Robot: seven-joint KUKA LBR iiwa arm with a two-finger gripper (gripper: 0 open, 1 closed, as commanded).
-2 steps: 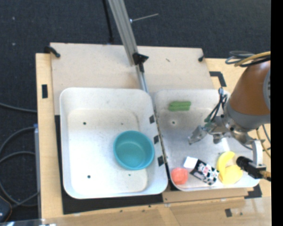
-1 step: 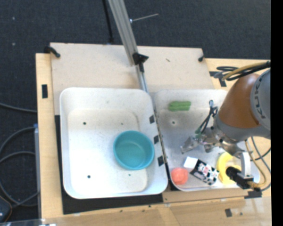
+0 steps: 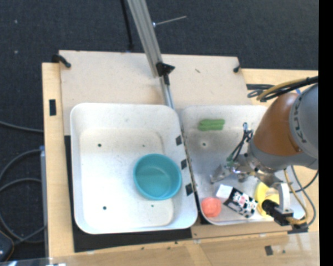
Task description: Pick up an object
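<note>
My gripper (image 3: 228,173) hangs low inside the right bin (image 3: 195,148), under the arm's orange band (image 3: 275,129). Close in front of it lie a black-and-white patterned object (image 3: 237,199) and an orange-red ball (image 3: 211,206). A yellow object (image 3: 265,194) lies just to the gripper's right, partly hidden by the arm. A green oblong object (image 3: 211,125) rests at the bin's far end, well apart from the gripper. I see nothing held by the gripper.
The left bin (image 3: 94,143) holds a blue bowl (image 3: 156,176) near its right wall. A metal pole (image 3: 147,35) slants up from between the bins. Cables (image 3: 277,88) run at the right behind the arm.
</note>
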